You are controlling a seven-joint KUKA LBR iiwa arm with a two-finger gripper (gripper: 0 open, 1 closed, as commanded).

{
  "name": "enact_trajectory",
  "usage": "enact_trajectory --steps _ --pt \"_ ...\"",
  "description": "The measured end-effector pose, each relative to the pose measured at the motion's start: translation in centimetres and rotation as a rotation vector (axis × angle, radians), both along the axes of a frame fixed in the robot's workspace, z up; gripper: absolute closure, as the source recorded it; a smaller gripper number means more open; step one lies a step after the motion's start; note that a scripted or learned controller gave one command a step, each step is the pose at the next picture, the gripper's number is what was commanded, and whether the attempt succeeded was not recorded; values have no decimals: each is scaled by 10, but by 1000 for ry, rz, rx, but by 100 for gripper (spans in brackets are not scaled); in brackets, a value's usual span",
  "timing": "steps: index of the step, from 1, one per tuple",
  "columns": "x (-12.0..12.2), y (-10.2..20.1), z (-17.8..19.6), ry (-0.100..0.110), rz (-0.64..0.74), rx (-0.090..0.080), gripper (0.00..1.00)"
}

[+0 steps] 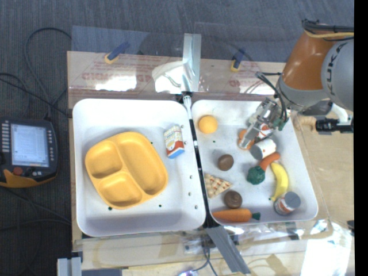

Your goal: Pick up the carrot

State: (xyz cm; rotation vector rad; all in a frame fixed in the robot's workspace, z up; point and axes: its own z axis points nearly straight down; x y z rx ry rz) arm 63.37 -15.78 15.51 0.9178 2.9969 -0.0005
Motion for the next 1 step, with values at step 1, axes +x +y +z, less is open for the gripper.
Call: enact_trajectory --steps 1 --pt "16 35 9 4 -403 2 0"
